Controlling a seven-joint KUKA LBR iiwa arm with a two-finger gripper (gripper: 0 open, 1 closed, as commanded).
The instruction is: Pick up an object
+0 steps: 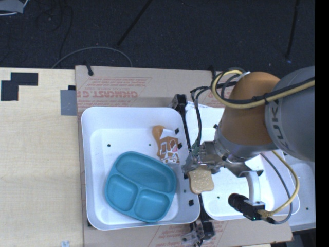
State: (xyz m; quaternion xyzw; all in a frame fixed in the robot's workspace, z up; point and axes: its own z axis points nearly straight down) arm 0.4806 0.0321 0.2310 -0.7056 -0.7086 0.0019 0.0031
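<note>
arm (252, 117): comes in from the right, grey with its orange band bulging over the right bin, yellow cable looped across the top of it.
gripper (198, 168): low over the strip where the two bins meet, on the near half of the bench.
grip: from where i stand i cannot tell whether it is closed on anything or slack; the metal head hides that part.
tan slice (201, 181): a flat, toast-coloured square with rounded corners, right under the gripper, its upper edge touching or tucked beneath the head. it lies over the left edge of the right bin, just beside the divide.
left bin (85, 138): white and shallow, holding three things.
plate (141, 187): blue, three compartments, lying flat in the near half of the left bin and tilted a little in plan.
packet (168, 151): small, white with brown print, by the left bin's right wall, just above the plate's far corner.
orange bit (158, 133): a small piece just behind the packet, touching it or nearly so.
right bin (288, 210): white, mostly covered by the arm.
cardboard (128, 89): a brown printed sheet under both bins.
bench (36, 153): pale wood stretching off to the left.
</note>
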